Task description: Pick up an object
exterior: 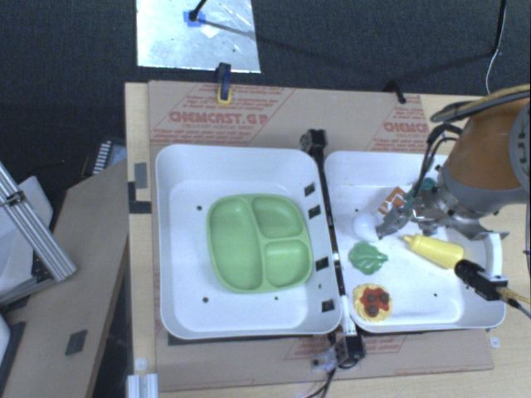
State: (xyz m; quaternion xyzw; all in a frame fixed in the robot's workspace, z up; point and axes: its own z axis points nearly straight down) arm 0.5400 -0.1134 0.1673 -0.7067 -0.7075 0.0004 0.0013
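My gripper [393, 222] hangs low over the middle of the right bin [415, 317], reaching in from the right. Just left of it lies a small white rounded object [365, 224]. An orange and brown packet [395, 199] shows right behind the gripper, partly hidden by it. A yellow squeeze bottle [434, 249] lies on its side just right of and below the gripper. A green leafy piece [367, 258] sits at the bin's left side, and a yellow slice with red dots [373, 301] lies near the front left corner. Nothing shows between the gripper's tips.
The left bin [182, 181] holds a green divided plate [257, 243] in its middle. A black divider with clips [325, 222] runs between the two bins. Bare white floor shows at the right bin's front right.
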